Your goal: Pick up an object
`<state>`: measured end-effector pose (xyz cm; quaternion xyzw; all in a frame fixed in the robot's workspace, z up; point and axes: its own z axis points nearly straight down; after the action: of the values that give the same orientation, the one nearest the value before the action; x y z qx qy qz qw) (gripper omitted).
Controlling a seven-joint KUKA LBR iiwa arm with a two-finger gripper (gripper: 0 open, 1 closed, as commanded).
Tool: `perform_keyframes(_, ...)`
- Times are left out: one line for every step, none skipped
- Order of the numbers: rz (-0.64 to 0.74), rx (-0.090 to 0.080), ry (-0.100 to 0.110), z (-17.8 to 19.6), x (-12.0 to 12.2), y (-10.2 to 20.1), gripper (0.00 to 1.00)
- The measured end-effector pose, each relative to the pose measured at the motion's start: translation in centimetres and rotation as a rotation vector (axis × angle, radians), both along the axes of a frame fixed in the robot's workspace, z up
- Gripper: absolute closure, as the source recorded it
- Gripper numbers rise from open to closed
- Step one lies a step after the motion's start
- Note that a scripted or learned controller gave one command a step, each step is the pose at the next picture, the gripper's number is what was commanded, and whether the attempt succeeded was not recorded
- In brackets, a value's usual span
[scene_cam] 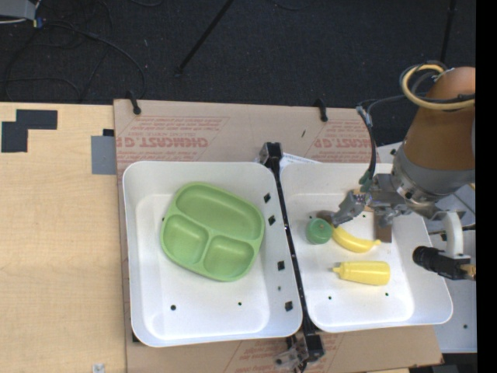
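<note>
Reaching in from the right, the grey arm (439, 142) with its orange band hangs over the right bin (404, 309), its gripper (365, 212) low above the bin floor with the two fingers spread apart and nothing between them. One fingertip (345, 212) sits just above the yellow banana (356, 242), near its left end, while the other finger (383, 228) stands by the banana's right tip; whether either actually touches the fruit is hard to judge from this slant. Just left of the banana, touching or nearly touching it, lies a small green round object (318, 231). A yellow squeeze bottle (363, 272) lies on its side a little below the banana, apart from it, cap pointing left. In the left bin (147, 301) a light green divided plate (211, 230) rests flat, tilted at an angle within the bin. Both bins sit side by side on a cardboard sheet (194, 134) on the bench (54, 231).
</note>
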<state>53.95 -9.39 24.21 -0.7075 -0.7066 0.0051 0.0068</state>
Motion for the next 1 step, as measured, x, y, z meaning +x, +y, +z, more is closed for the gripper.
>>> perform_keyframes(0.002,-0.001,-0.011,0.58,0.19,-0.01,0.00)
